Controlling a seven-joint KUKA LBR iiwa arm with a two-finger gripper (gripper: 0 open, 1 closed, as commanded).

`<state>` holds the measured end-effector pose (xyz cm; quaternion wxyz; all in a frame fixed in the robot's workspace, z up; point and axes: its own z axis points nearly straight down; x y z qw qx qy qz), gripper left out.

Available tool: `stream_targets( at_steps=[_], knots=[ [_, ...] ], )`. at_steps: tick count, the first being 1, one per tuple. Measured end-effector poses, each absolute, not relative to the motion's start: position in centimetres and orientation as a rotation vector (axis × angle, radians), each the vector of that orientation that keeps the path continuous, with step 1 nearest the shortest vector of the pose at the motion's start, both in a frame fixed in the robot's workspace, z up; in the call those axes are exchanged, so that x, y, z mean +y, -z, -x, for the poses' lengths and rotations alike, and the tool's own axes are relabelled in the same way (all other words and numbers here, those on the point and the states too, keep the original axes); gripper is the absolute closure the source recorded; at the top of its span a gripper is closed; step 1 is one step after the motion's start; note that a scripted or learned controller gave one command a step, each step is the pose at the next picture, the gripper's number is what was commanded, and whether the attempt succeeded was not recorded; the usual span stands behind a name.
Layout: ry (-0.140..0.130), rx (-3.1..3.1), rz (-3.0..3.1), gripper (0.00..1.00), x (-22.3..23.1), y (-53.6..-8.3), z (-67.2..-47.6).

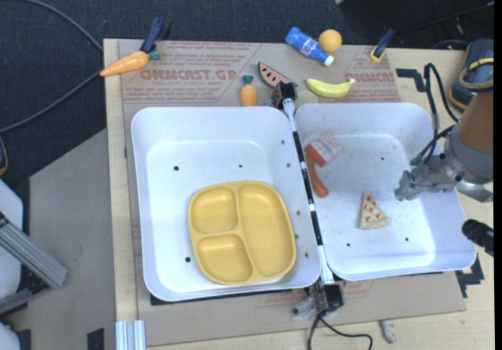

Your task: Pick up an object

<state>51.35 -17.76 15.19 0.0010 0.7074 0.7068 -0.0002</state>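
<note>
End effector (405,186) sits low in the right bin (408,258) near its right wall, grip state impossible to tell (too small and dark). Pizza slice (372,213) lies just beside it, orange sausage (316,171) farther left.

On your desk (196,66) two bins sit side by side, touching along their inner walls. The left bin (157,144) holds a divided tray (241,231) toward its near side. In the right bin (376,117) a pizza slice (372,213) lies near the middle, with a sausage (316,172) by the left wall and what may be a wrapper (328,146) just behind it. The gripper (409,186) hangs over the right bin's right part, right of the slice. Behind the bins you have a carrot (125,64) far left, then a watermelon slice (271,74), a banana (330,88) and a bottle (307,45).
</note>
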Motion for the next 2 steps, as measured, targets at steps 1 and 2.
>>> stream_targets(
  at_steps=[1, 2],
  knots=[
    [0.001, 2.224, -2.222, 1.0, -14.54, -12.21, -51.11],
    [0.001, 2.223, -2.222, 0.0, -14.58, -12.23, -51.12]
  ],
)
